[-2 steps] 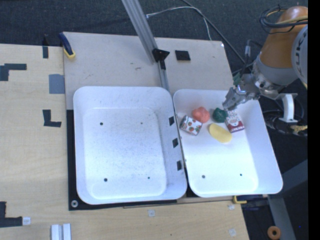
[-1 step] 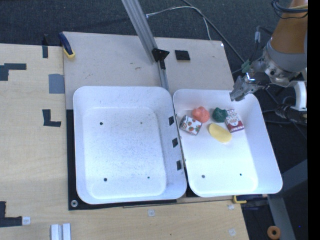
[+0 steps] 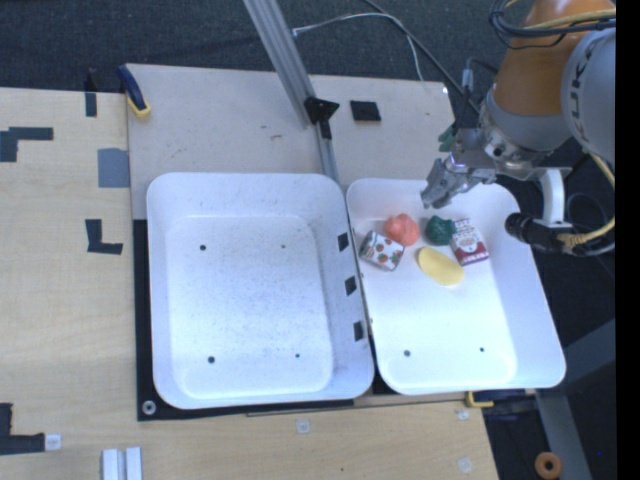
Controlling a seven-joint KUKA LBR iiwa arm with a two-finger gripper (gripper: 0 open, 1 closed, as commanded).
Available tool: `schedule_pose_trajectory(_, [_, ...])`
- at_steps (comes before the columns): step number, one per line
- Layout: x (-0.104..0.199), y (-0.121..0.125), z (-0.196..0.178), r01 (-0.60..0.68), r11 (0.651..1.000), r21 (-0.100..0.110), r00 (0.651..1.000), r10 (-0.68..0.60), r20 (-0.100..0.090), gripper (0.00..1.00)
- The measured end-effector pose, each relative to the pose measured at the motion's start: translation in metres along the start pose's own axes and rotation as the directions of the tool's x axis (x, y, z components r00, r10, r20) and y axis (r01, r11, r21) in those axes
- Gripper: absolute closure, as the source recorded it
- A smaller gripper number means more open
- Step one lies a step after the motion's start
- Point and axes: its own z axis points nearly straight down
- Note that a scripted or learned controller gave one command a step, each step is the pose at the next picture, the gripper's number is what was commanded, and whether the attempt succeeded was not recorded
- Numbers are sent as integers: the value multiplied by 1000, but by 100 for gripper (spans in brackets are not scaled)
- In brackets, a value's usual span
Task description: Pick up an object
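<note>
**Objects in right bin: gripper positioned above the cluster**

Objects for the pick lie grouped in the far half of the right bin point(image 3: 520, 358); the left bin point(image 3: 160, 298) beside it holds none of them. Both bins rest on the tabletop point(image 3: 60, 298).

From left to right the cluster comprises a small patterned carton point(image 3: 381, 250), an orange-red round item point(image 3: 402, 228), a yellow oval item point(image 3: 440, 266), a dark green item point(image 3: 439, 230) and a red-and-white carton point(image 3: 469, 243). All five sit close together, some apparently touching.

The gripper point(image 3: 437, 190) hangs just beyond the dark green item, near the bin's far rim. Whether it is spread or pressed together cannot be told from this view. Nothing is seen pinched in it.

Recommended procedure: select one target, probably the dark green item as the nearest. Centre over it before descending. Descend vertically so that neighbouring cartons are not struck. Confirm the grasp before lifting.
</note>
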Motion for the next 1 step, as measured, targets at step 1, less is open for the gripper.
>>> schedule_pose_trajectory(1, [44,5,2,0,1000,0,1000,0,-1,100])
